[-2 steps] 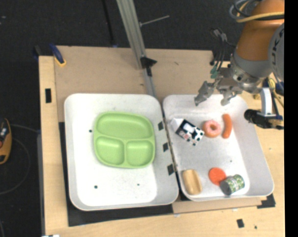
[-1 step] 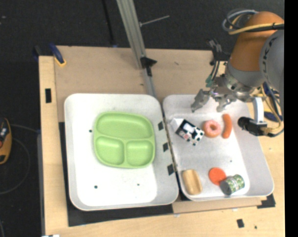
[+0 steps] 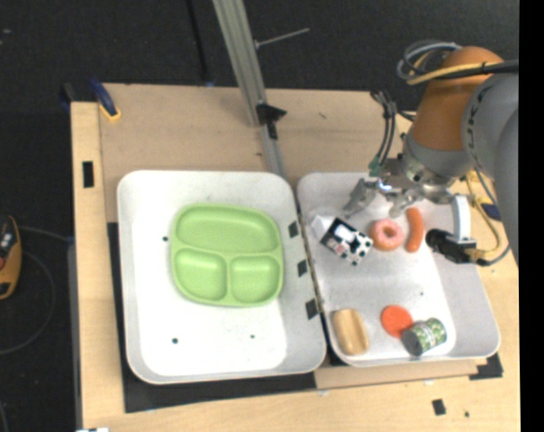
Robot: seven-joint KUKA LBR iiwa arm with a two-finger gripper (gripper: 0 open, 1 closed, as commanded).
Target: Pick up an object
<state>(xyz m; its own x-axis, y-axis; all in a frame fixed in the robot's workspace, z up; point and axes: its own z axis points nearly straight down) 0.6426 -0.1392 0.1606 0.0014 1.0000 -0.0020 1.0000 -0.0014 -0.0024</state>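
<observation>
Two white bins are seen on the counter (image 3: 191, 133). One green tray (image 3: 227, 255) is in the left bin (image 3: 146, 331); six objects are counted in the right bin (image 3: 461, 313). The tool (image 3: 380, 196) is spread open, nothing held.

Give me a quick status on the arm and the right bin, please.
Gripper open, high in right bin, holding nothing. Pink donut and orange sausage just below it. Black-and-white block close beside donut.
</observation>
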